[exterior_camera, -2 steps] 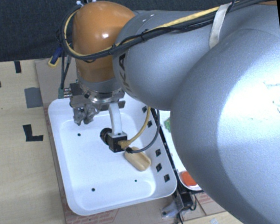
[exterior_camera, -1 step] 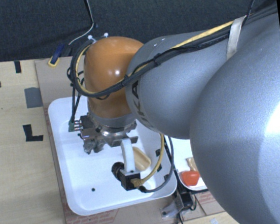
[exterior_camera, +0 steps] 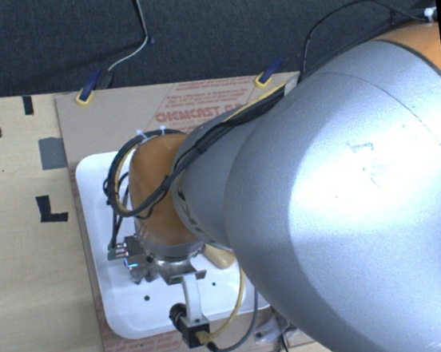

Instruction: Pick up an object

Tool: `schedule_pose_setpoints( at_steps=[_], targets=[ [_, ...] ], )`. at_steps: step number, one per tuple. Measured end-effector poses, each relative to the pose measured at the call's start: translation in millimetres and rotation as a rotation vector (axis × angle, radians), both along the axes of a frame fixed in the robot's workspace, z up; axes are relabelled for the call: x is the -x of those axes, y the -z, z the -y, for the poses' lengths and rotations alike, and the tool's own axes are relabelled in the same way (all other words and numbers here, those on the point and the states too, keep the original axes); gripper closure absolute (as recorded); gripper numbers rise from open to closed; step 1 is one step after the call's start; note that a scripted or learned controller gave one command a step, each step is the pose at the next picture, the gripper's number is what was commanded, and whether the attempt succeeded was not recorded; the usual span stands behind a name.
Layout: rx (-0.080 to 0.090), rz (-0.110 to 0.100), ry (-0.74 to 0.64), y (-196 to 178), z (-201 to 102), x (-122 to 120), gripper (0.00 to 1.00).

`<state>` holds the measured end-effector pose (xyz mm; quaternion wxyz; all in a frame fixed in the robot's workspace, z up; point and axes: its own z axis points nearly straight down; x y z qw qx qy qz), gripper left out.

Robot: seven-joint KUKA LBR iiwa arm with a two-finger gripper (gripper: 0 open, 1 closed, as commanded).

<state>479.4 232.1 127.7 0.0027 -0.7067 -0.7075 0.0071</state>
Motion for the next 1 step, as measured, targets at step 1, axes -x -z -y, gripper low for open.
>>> schedule_pose_setpoints(
  at_steps=[1],
  targets=[
    [-0.009, 0.024, 0.004, -151.3, 55.5, -7.3, 1.00]
  ],
)
